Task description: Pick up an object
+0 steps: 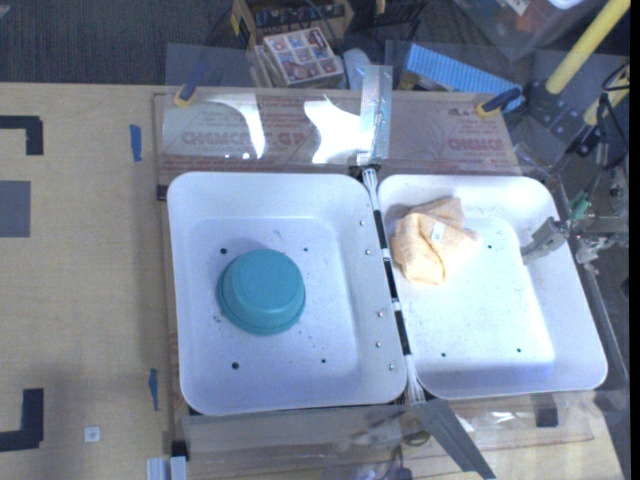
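The gripper (548,238) hangs at the right bin's (520,368) right rim; whether it is released or clenched cannot be told. The cloth (430,240), crumpled and pale yellow, lies in that bin's far left corner. A centred descent onto its highest fold looks best. A teal bowl (262,290) sits upturned mid-left bin (200,368).

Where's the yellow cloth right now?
The yellow cloth lies in the right bin, upper-left corner, against the divider beside the left bin.

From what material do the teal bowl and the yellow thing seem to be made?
Teal bowl: probably plastic, smooth and matte, judging by its even colour and soft sheen. Yellow thing: likely soft cloth or sponge, since it looks crumpled and folded; the picture is too blurred to tell which.
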### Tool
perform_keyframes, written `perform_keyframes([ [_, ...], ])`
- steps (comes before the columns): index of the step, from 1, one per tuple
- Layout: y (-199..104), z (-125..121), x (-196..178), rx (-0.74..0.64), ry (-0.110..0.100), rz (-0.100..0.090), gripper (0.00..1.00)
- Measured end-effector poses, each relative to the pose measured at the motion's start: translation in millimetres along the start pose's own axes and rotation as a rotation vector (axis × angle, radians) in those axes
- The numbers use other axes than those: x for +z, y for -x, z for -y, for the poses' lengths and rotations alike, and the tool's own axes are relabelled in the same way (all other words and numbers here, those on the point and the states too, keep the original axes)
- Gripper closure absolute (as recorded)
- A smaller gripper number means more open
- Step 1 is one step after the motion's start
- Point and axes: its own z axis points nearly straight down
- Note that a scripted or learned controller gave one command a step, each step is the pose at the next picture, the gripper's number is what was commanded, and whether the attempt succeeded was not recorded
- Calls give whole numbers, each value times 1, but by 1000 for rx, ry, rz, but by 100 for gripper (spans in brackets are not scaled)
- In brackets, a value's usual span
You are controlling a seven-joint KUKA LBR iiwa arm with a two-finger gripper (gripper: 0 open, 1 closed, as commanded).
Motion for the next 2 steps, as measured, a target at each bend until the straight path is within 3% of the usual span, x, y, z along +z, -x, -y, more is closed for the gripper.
perform_keyframes([
  [1, -106, -68, 63, -213, 2, 1, 0],
  [2, -91, -95, 155, -158, 16, 2, 0],
])
